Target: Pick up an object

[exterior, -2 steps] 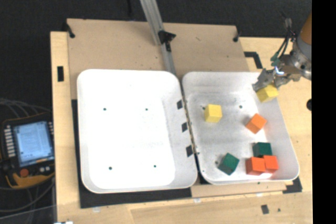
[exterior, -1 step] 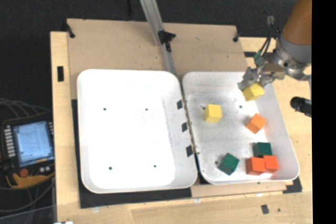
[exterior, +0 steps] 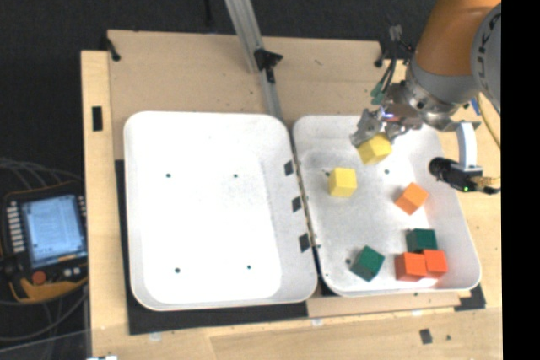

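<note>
My gripper [exterior: 377, 133] hangs over the far part of the right bin [exterior: 329, 278], shut on a yellow block [exterior: 375, 149] that sits between its fingers, tilted and seemingly lifted off the floor. A second yellow cube [exterior: 342, 182] lies just below and left of it on the bin floor. An orange block [exterior: 412, 198] rests to the right. Near the front lie a dark green block [exterior: 367, 263], another green block [exterior: 421, 239] and two red-orange blocks [exterior: 421, 265] side by side.
The left bin [exterior: 139, 181] stands beside the right one, with black clips along their shared edge. A slanted metal rod [exterior: 240, 8] rises from the bench behind the bins. A tablet device [exterior: 49, 229] sits off the bench at the left.
</note>
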`<state>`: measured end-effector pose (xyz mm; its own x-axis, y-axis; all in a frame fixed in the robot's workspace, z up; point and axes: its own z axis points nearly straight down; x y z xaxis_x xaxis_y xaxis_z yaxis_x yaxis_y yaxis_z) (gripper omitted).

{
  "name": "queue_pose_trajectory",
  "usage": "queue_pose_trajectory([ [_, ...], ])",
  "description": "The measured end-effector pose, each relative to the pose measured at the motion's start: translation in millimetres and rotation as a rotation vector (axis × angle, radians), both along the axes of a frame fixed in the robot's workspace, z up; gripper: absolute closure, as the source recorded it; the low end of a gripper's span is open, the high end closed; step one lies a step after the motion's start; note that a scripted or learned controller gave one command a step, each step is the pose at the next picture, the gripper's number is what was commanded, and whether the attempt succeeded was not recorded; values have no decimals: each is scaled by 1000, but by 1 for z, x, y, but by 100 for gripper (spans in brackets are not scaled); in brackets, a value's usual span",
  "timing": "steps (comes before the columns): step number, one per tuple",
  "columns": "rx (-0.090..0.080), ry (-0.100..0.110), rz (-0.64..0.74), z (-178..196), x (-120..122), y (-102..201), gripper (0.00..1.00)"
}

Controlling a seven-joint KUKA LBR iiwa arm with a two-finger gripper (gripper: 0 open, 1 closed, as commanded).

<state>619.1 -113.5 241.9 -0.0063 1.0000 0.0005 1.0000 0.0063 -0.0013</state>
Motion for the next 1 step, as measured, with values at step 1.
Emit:
queue_pose_trajectory([
  [1, 1, 3, -2, -11, 7, 51, 100],
])
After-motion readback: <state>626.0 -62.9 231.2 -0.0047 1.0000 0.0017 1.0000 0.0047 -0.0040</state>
